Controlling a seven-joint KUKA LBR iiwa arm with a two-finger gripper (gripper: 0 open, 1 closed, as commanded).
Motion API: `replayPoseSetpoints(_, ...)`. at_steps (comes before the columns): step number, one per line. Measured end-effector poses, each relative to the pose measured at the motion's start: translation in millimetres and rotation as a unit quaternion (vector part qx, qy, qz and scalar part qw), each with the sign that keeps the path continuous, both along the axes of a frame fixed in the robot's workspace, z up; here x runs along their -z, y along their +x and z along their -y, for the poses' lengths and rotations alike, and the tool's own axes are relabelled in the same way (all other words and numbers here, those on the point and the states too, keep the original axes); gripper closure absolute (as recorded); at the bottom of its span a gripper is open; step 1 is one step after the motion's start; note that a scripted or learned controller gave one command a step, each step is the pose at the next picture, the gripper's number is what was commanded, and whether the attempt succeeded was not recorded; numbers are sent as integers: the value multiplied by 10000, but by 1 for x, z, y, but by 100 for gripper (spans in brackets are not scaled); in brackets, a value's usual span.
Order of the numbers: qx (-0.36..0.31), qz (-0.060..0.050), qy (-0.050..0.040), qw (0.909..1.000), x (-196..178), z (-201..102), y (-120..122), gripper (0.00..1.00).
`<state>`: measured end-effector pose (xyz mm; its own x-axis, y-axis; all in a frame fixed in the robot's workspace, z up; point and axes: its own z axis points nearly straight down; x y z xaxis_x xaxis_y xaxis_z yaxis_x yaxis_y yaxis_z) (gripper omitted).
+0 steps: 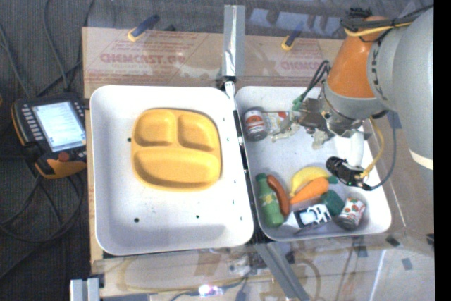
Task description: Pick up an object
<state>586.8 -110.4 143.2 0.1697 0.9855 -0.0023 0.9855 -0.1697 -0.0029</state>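
Two shallow white plastic bins are sitting side by side on the bench. The left bin [106,222] is holding a single yellow plastic tray [177,149] with rounded corners and three moulded compartments, lying flat near its middle. The right bin [380,218] is holding a clutter of small things. A small cylindrical can with a red label [254,124] is lying in the far left corner. Along the near edge a green bottle [267,201] is lying beside a slim red-orange sausage-shaped toy [280,194], and just right of them an orange plastic carrot [311,189] is resting against a yellow banana [310,176]. Nearer still are a black-and-white box [313,216], a dark green rounded piece [333,202] and a small can with a red-and-white label [351,212].

The grey arm with its glossy orange band [352,70] is reaching in from the right, and its gripper [287,123] is hanging low over the far part of the right bin, just right of the red-labelled can. The fingers look like pale clear parts and I cannot tell how far apart they are standing, nor whether anything is between them. The carrot, banana and the rest are lying well apart from it, toward the near edge.
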Motion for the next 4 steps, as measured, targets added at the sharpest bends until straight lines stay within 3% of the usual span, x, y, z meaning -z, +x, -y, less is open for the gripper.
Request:
replayPoseSetpoints(1, -807, 72, -1, 9967, 54, 13, -66, 0)
replayPoseSetpoints(2, -1315, 82, -16, 9913, 53, 63, -99, 0)
replayPoseSetpoints(3, -1320, 98, -9, 9912, 43, 61, -97, 100)
replayPoseSetpoints(4, -1319, 93, -7, 9912, 43, 61, -98, 0)
